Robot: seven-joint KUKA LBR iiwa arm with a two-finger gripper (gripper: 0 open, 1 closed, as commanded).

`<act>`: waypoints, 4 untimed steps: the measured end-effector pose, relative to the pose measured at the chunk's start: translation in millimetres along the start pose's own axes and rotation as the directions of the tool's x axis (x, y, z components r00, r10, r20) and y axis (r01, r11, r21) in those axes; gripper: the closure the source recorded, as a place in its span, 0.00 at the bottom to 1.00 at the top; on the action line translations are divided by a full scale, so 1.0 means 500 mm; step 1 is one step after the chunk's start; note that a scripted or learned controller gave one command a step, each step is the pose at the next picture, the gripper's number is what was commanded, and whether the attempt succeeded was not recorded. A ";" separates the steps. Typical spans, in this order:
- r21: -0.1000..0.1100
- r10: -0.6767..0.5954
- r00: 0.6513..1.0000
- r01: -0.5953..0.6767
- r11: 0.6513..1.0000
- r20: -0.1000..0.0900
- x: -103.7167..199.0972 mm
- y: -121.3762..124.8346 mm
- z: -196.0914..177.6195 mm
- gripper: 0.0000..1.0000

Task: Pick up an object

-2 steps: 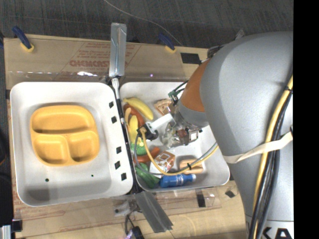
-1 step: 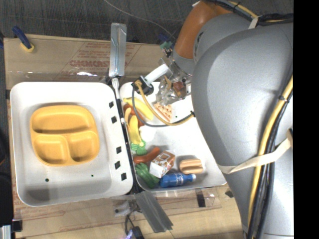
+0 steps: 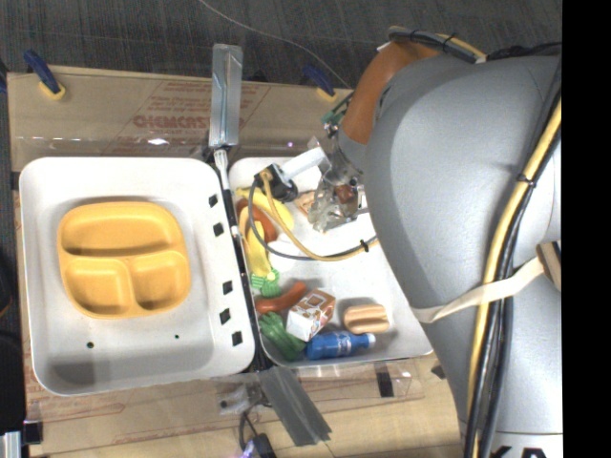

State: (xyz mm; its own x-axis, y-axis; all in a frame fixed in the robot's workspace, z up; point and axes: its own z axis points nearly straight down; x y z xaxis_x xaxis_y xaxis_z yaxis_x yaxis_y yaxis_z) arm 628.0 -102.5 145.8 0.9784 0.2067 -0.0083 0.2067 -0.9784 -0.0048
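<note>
Several small toys crowd the near end of the right bin (image 3: 406, 337), where the gripper (image 3: 334, 203) hangs lower over the far part, so a descent may push them aside.

Red printed lettering runs across the brown cardboard sheet (image 3: 172, 113) lying under the two white bins, beyond the gripper (image 3: 334, 203) toward the far edge of the bench; the word appears to begin "CHEMCAT", though the letters are faint and partly cut off by the metal divider post (image 3: 225, 93). A small carton (image 3: 310, 315) lying in the right bin (image 3: 406, 337), on the near side of the gripper, carries printing too small to read.
</note>
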 end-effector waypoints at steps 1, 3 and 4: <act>0.000 -0.053 0.999 0.053 0.999 0.002 -0.202 0.001 0.067 0.00; -0.001 -0.001 1.000 0.001 1.000 -0.003 -0.068 0.016 0.111 0.00; 0.002 -0.006 1.000 0.006 1.000 0.000 -0.069 0.014 0.094 1.00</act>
State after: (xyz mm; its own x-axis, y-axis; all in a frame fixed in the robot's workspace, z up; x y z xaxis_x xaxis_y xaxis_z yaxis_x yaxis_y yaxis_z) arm 595.4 -116.1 99.3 0.9772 0.2122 -0.0083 0.2121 -0.9772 -0.0073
